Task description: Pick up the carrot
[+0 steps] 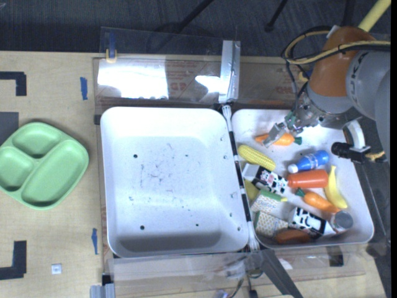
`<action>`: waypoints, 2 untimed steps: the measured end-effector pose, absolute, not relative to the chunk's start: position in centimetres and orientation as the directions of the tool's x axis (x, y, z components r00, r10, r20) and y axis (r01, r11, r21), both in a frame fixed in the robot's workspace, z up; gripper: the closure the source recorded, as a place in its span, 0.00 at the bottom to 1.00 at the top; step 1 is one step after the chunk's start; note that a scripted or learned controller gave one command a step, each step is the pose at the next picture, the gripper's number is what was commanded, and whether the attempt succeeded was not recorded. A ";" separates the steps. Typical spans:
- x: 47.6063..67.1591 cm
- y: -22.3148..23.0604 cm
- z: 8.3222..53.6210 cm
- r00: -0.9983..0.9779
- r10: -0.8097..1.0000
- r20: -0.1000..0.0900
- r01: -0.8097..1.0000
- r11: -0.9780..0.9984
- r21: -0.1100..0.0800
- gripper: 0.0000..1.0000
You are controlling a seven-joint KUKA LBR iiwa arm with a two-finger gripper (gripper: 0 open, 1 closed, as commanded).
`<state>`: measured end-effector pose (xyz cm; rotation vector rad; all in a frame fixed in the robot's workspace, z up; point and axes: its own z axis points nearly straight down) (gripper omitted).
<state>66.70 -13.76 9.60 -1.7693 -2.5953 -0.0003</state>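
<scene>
So the gripper (277, 133) is down in the right-hand bin (363, 228), at its far left part, hanging off the grey arm (366, 85) with the orange band (332, 73) coming in from the right. Its tip sits right at an orange carrot (282, 139) lying on the white floor of the bin, touching or almost touching it. Can't honestly tell from this angle how the tool is set, or whether it has any grip on the carrot at all; it's just too small and blurry there.

There's a second orange carrot-looking piece (318, 200) nearer in the same bin, just beside a yellow banana (335, 190) on its right. Rest of that bin is pretty crowded: a corn cob (256, 156) near the dividing wall, an orange-red bottle (307, 179), a blue and white bottle (312, 161), a black-and-white cow-pattern thing (271, 180), and more stuff piled at the near end.

The left bin (118, 120) has its scuffed white floor showing. Both bins sit on a light wooden bench (49, 85), with a green divided plate (40, 164) well off to the left. Clear plastic sheeting (161, 73) stands along the far side, and dark floor (62, 11) is beyond.
</scene>
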 end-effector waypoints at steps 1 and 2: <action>66.6 -13.8 10.5 -0.367 0.930 0.004 0.930 0.367 -0.006 1.00; 66.8 -8.9 21.4 -0.348 0.937 -0.002 0.937 0.348 0.003 1.00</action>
